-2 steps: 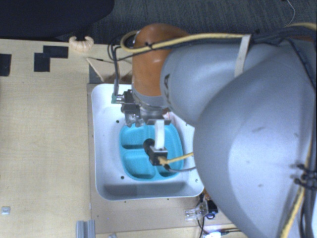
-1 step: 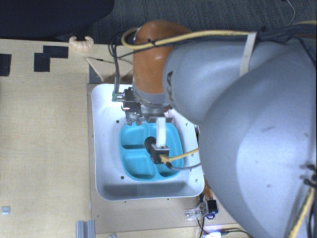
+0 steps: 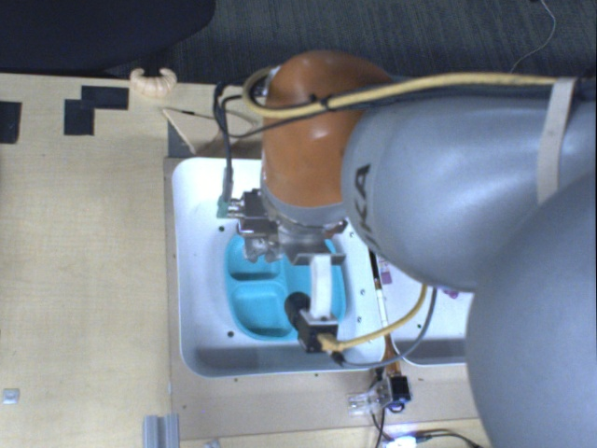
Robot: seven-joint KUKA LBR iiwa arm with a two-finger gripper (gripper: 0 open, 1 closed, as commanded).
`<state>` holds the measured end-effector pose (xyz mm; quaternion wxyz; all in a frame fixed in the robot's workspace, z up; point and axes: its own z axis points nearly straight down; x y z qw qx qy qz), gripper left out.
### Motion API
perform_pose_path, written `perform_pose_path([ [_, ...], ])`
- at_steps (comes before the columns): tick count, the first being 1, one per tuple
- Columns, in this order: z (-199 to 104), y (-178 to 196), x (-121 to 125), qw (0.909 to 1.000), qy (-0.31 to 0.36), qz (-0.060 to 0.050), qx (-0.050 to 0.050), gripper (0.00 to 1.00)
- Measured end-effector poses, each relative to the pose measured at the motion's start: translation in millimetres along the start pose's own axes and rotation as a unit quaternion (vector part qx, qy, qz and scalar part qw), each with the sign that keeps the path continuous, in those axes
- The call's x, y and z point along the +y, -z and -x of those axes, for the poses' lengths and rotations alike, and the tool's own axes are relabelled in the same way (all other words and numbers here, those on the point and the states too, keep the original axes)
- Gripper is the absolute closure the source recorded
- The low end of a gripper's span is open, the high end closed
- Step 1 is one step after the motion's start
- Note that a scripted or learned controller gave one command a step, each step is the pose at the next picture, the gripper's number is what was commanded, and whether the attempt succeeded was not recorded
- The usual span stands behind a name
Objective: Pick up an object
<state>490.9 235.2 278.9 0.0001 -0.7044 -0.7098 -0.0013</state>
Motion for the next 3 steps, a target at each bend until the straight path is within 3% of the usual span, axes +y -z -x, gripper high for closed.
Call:
perform_pose_path([
  [1, 35.8, -121.6, 1.4, 1.0000, -0.003, -0.002, -0.001, 1.00],
  [2, -0.1, -85.3, -4.6, 1.0000, -0.001, -0.001, 0.000, 1.00],
  [3, -0.3, -75.0, -3.8, 1.0000, 0.001, 0.000, 0.000, 1.00],
])
